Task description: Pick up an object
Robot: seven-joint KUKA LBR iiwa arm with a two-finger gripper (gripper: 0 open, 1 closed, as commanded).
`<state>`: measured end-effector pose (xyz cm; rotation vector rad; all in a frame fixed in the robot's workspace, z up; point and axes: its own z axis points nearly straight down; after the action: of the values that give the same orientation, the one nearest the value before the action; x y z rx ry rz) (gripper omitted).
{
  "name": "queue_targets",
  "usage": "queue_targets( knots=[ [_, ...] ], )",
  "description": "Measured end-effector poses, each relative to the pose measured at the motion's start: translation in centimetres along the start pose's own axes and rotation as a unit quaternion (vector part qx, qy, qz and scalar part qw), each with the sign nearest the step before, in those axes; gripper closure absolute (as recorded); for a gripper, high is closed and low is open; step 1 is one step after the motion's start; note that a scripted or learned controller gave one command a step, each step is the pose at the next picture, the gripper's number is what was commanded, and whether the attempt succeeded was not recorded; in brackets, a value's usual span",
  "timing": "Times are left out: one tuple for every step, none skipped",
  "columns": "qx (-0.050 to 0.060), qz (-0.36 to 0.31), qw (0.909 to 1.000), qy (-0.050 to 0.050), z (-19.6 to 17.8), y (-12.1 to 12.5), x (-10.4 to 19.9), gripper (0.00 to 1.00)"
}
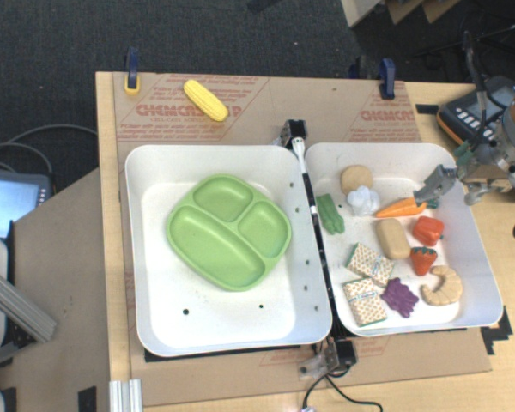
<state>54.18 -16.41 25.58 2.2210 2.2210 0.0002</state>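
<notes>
The gripper (433, 187) hangs over the right bin (489, 273), its tips touching the carrot (400, 207); whether the jaws grip it I cannot tell. The tomato (427, 229) lies just below them.

Glossy green plastic plate (228, 232) in smooth white bin (150, 256).

The right bin (489, 264) is crowded: the carrot (401, 207), the red pepper (427, 228), the potato (393, 238), the strawberry (422, 259), the croissant (442, 286), the purple grapes (400, 297) and two crackers (366, 283) lie close together, with little space between them. The gripper (442, 183) hangs over its upper right part. The left bin (146, 230) has free floor around the green plate (227, 230), mostly below it.
</notes>
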Motion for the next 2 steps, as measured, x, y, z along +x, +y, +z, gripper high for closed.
queue_targets(
  knots=[
    [0.006,0.001,1.0,0.002,9.5,0.0,-2.0,0.0],
    [0.001,-0.002,1.0,0.001,17.6,6.2,0.3,0.0]
  ],
)
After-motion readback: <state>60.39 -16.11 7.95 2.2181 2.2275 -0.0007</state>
